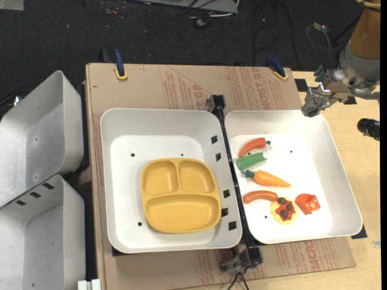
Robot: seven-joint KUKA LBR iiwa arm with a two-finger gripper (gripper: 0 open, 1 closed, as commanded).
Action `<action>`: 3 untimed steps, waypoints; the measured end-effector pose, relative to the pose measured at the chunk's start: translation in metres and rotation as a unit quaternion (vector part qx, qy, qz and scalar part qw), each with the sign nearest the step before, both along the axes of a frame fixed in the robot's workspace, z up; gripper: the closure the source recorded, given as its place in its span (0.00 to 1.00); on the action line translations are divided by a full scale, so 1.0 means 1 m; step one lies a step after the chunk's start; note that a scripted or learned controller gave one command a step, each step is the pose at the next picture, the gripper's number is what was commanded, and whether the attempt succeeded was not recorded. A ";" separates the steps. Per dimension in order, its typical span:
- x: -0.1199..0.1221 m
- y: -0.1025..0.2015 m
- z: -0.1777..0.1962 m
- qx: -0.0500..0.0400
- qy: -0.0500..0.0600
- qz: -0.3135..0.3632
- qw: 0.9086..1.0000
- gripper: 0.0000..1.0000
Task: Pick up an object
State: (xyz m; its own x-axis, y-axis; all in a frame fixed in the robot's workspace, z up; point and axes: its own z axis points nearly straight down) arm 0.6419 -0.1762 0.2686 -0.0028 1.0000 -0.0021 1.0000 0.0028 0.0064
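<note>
Hand [313,106] hangs over the right bin's [338,162] far corner — grip unreadable, nothing visibly held.

The arm [367,38] has an orange band around a rounded segment, with a grey metal collar beneath it. Below the collar sits a boxy grey and silver wrist assembly, blurred in its details. The gripper [312,106] is dark grey and small.

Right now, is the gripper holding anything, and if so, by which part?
Nothing is held. The gripper hovers at the far right corner of the right bin, apart from the toy foods, which lie on the bin floor, such as the carrot.
</note>
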 end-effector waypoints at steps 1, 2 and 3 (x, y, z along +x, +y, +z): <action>-0.028 0.056 -0.008 0.002 0.004 0.002 1.000 1.00; -0.043 0.109 -0.011 0.002 0.004 0.002 1.000 1.00; -0.063 0.163 -0.011 0.002 0.004 0.002 1.000 1.00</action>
State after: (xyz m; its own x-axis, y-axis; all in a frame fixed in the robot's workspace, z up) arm 0.5791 -0.0131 0.2578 -0.0076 1.0000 0.0017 1.0000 0.0076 -0.0022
